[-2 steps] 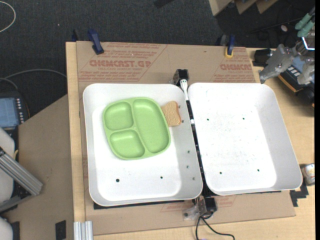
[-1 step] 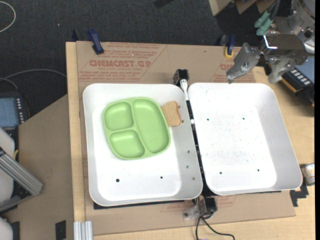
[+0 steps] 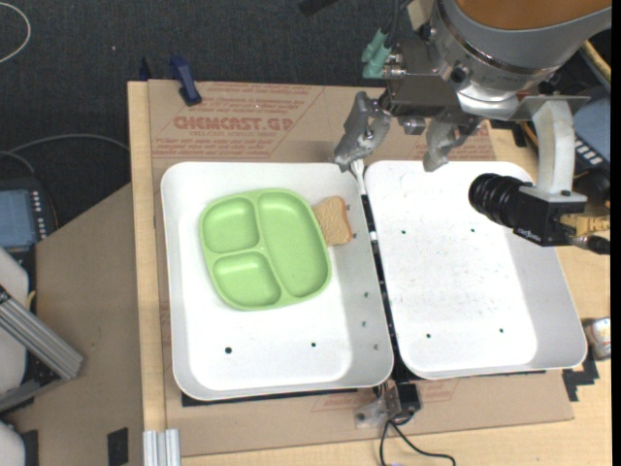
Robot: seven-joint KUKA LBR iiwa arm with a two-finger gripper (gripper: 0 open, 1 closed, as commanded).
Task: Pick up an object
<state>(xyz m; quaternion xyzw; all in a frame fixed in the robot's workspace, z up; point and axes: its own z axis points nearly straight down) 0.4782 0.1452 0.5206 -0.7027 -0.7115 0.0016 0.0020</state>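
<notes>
A green divided plate (image 3: 265, 249) lies in the left bin (image 3: 194, 338). A tan, toast-like slice (image 3: 335, 220) rests against the plate's right rim. My gripper (image 3: 393, 151) hangs over the back edge of the bins, near the seam between them. Its two fingers are spread apart with nothing between them. One fingertip (image 3: 351, 153) is just behind the slice, the other (image 3: 437, 153) is over the back of the right bin (image 3: 485, 289).
A black cylindrical camera mount (image 3: 514, 207) juts over the right bin from the right. Both bins sit on a cardboard sheet (image 3: 243, 124) with a blue clip (image 3: 184, 81) at its back left corner. Cables lie at the front edge.
</notes>
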